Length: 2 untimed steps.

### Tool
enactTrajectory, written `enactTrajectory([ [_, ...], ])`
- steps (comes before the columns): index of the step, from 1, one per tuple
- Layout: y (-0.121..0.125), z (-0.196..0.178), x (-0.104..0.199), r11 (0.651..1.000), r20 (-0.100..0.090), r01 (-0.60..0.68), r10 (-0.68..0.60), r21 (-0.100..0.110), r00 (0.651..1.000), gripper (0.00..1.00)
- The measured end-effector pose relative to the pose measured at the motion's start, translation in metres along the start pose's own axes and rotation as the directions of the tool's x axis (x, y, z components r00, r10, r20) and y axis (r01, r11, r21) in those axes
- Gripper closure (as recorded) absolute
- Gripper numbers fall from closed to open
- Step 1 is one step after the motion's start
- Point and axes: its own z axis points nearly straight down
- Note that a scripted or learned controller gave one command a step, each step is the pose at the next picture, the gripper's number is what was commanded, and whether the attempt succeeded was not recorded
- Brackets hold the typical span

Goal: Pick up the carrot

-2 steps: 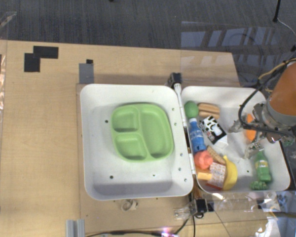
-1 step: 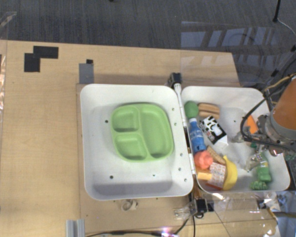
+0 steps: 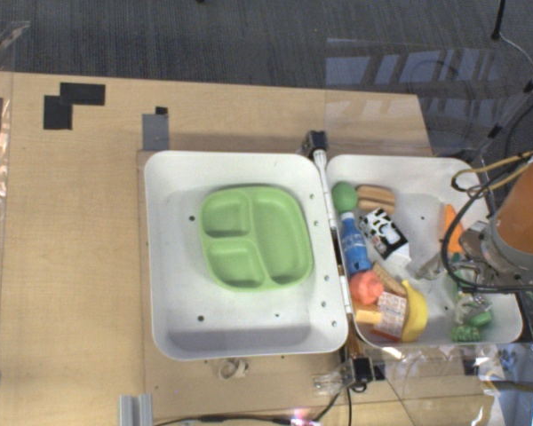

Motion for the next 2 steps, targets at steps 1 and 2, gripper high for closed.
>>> enactTrajectory([
  [1,-0.0016,0.0000,0.0020,0.894,-0.004,-0.447,0.447,0.003,0.894,0.00],
  [2,-0.0052,0.0001,-0.0067,0.757,-0.003,-0.653,0.653,0.002,0.757,0.00],
])
